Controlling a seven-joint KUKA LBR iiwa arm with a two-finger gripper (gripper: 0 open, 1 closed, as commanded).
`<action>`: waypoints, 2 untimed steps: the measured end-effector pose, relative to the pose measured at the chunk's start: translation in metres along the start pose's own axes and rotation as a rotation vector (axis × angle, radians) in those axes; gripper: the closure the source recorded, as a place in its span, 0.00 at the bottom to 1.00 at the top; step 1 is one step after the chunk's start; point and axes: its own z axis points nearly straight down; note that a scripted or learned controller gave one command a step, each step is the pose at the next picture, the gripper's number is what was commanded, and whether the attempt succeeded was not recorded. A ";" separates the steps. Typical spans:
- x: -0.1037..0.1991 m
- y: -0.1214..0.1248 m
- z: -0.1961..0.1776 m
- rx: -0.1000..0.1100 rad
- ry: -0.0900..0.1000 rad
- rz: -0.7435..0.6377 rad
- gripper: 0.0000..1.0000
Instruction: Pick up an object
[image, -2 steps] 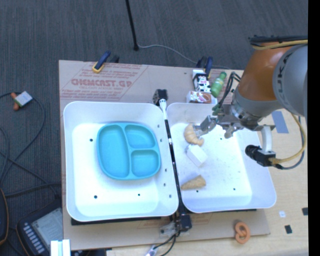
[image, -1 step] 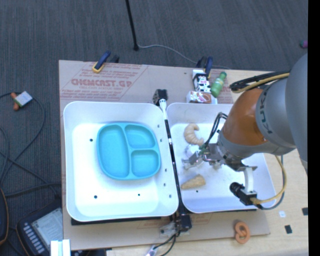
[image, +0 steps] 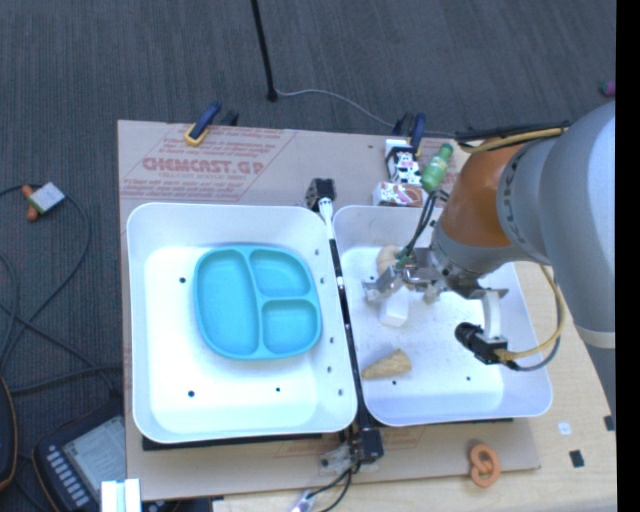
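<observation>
One white block (image: 394, 312), seemingly under gripper (image: 392, 290).

Left bin (image: 160, 400) white, holding light-blue divided plate (image: 257, 302). Right bin (image: 520, 400) white, with tan wedge (image: 387, 366) and white block (image: 394, 313). Arm (image: 560, 200) grey, orange band (image: 478, 195). Bench board (image: 220, 165) pinkish-brown, red lettering. Floor (image: 90, 70) dark grey.

You're looking down on two white bins. The left bin (image: 150, 330) holds a blue divided plate (image: 256, 302). In the right bin (image: 520, 395), the hand (image: 392, 290) sits low over a small white block (image: 394, 311), with a tan wedge (image: 387, 366) lying nearer the front wall.
</observation>
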 end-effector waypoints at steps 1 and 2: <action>-0.001 0.001 -0.011 -0.003 -0.002 0.001 1.00; 0.007 0.031 -0.039 0.005 0.001 -0.001 1.00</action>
